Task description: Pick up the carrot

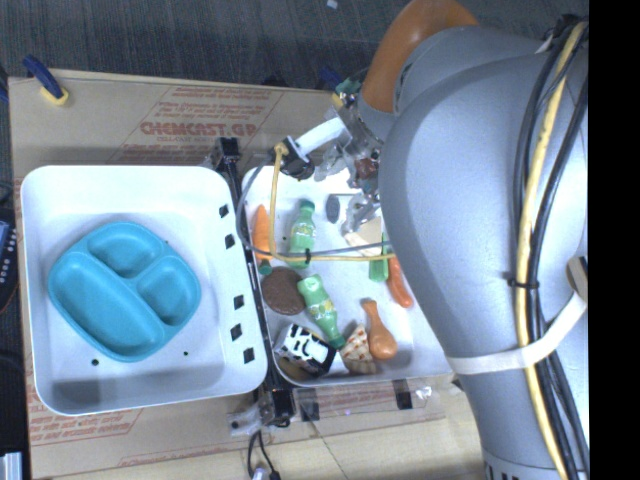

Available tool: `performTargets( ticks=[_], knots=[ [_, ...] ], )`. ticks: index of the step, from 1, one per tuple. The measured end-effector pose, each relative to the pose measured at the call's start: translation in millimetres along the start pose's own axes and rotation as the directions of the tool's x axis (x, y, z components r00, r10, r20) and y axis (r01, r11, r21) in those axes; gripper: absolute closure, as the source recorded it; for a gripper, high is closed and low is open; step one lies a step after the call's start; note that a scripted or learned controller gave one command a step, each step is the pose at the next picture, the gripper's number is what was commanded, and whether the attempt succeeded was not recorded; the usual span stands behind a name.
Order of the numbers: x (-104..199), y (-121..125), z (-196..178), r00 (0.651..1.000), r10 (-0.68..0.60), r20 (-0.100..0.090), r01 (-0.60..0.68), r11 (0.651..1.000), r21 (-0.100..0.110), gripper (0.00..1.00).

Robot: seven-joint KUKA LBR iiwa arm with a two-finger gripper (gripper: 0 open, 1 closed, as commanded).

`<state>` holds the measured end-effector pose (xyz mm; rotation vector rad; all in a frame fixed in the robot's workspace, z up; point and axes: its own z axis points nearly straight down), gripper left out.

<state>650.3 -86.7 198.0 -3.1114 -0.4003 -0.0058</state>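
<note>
Overhead view: arm over the right bin [432,360], centre-right of frame.
The carrot [261,231] lies along that bin's left wall, beside a green bottle [302,226]. The gripper [358,206] hangs right of both, holding nothing visible; finger opening cannot be told. A blue tray [122,286] sits in the left bin [40,268].

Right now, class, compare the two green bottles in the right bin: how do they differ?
The upper green bottle lies nearly straight up the picture; the lower green bottle lies slanted. The upper bottle sits beside the carrot; the lower one sits beside the brown disc. Both are green with pale labels, lying in the right bin.
</note>
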Motion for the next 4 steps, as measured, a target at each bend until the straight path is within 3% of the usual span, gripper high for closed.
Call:
performTargets(
  ticks=[1, 2, 3, 4],
  knots=[
    [-39, -4, 109, 0.999, 0.045, 0.016, -0.045, 0.999, 0.004, 0.00],
    [-37, -5, 97, 0.999, 0.037, 0.018, -0.037, 0.999, 0.011, 1.00],
    [-61, -49, 5, 0.982, -0.186, 0.009, 0.186, 0.983, 0.003, 1.00],
    [-109, 0, -81, 0.999, 0.046, 0.008, -0.046, 0.999, 0.001, 1.00]
  ],
)
